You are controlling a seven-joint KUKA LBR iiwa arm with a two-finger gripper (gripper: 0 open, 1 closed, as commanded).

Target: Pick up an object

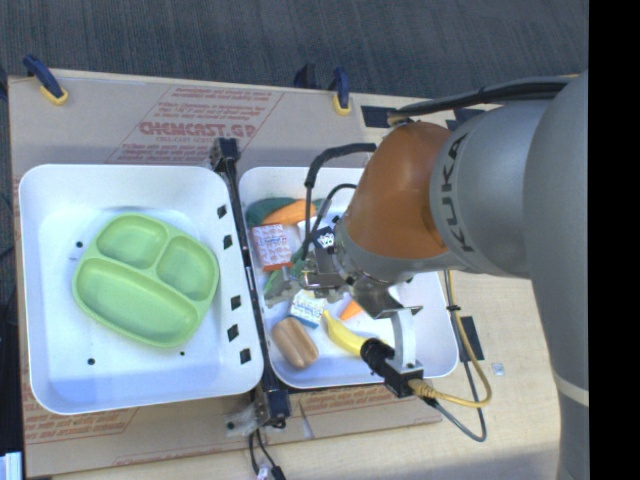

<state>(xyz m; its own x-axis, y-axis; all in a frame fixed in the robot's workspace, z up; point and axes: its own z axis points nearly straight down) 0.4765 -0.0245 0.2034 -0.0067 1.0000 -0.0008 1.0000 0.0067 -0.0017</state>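
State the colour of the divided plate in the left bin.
Light green plate, clearest in the camera view.

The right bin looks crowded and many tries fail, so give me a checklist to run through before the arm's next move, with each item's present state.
1. Gripper is over the right bin: ok.
2. Jaws open or shut: cannot tell, the wrist covers them.
3. Anything held: cannot tell.
4. Pickable things lie free in front of the arm, banana and brown roll: ok.
5. Space around the things: not ok, they crowd together.
6. Green tray lies apart in the left bin: ok.
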